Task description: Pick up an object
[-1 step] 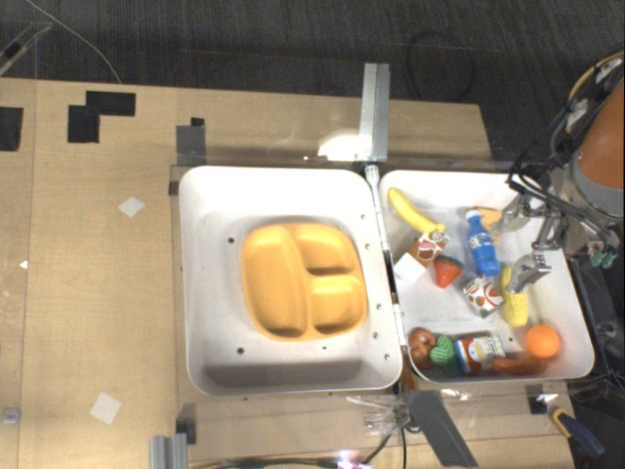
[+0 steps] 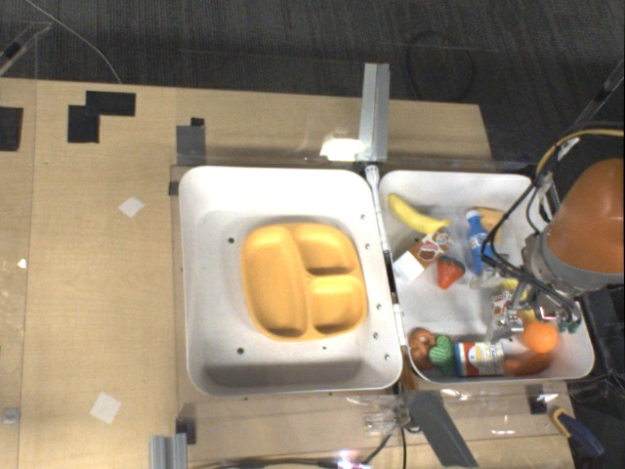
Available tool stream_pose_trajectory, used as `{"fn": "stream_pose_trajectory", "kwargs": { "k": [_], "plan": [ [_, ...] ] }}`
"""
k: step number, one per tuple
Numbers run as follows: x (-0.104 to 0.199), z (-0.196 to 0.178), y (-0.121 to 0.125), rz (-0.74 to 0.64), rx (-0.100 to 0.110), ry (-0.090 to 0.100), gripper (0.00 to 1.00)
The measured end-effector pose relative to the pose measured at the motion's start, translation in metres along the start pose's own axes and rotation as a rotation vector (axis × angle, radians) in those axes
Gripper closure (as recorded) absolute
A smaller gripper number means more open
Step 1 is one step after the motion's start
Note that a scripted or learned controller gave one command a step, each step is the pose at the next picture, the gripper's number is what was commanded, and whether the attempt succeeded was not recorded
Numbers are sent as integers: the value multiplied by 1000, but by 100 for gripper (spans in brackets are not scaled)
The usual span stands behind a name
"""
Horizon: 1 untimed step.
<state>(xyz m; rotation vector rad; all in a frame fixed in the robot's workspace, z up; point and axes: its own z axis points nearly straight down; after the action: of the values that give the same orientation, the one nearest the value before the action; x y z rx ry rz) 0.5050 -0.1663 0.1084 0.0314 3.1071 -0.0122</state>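
Note:
The right bin (image 2: pixel 459 186) holds several small items. A yellow banana (image 2: pixel 415 216) lies at its back left, with a blue bottle (image 2: pixel 476 238) and a red strawberry (image 2: pixel 448 274) close by. Along the front wall are a brownish round fruit (image 2: pixel 422 341), a green item (image 2: pixel 442 352), a small bottle lying on its side (image 2: pixel 479 357) and an orange (image 2: pixel 540 338). My gripper (image 2: pixel 510 313) hangs low over the bin's right half, just left of the orange and above the lying bottle. The orange-banded wrist (image 2: pixel 586 228) hides part of that corner.
The left bin (image 2: pixel 210 262) contains a yellow divided plate (image 2: pixel 301 279). A white card (image 2: pixel 405 269) and a brown packet (image 2: pixel 430 250) lie near the wall between the bins. Black cables (image 2: pixel 508 228) loop from the wrist over the right bin. A metal post (image 2: pixel 375 115) stands behind the bins.

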Motion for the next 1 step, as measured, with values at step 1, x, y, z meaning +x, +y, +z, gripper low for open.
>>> {"fn": "stream_pose_trajectory", "kwargs": {
  "k": [1],
  "plan": [
    [-25, -25, -10, -18, -5, 23, 0]
  ]
}}
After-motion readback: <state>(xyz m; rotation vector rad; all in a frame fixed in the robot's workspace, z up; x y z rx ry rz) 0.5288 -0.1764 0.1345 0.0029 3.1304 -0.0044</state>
